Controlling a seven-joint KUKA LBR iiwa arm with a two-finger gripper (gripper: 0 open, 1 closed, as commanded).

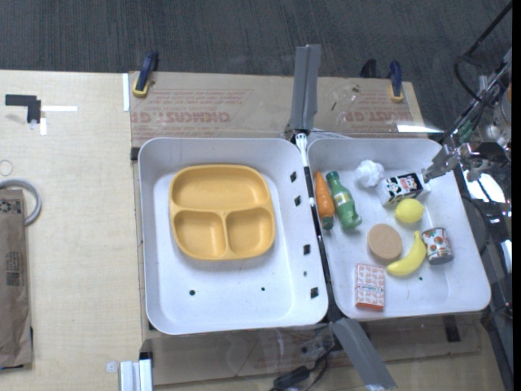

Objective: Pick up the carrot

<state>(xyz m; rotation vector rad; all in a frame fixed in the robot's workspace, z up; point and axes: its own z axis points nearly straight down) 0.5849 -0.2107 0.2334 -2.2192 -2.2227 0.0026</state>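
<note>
the gripper hangs at the right bin's far right edge, and i cannot tell how it is set. the carrot lies well to its left, against that bin's left wall, touching a green bottle. a small carton sits just beside the tool. left of both, a yellow tray rests in the left bin. pale wood bench, dark carpet beyond.

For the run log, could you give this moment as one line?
carrot: right bin, left edge, beside green bottle | gripper: far right, not holding
</note>
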